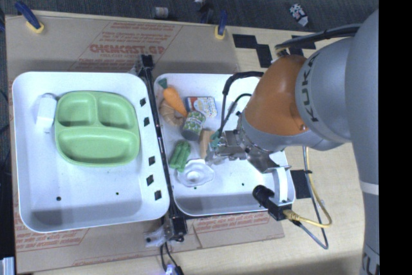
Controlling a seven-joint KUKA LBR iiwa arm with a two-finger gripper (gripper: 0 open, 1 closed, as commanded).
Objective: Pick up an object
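**Occlusions and unclear bits**

Arm (302, 103) covers the right part of the right bin (212, 204); bin contents under it hidden. Gripper (215, 150) fingers mostly masked by the wrist, state unreadable. Small tan item (206, 140) beside the gripper partly hidden, identity unclear. Clear object (195, 173) blurred, shape uncertain. Arm's base cut off at the right. Floor specks (297, 11) too small to identify.

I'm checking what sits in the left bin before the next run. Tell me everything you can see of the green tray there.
The green tray is a pale green divided plate, plastic by its look, with rounded corners and a raised rim. It has three compartments: two smaller ones along its far side and one wide one along its near side. It lies flat, right way up, in the far half of the left bin. A small white object sits against its left edge. Its compartments look bare.
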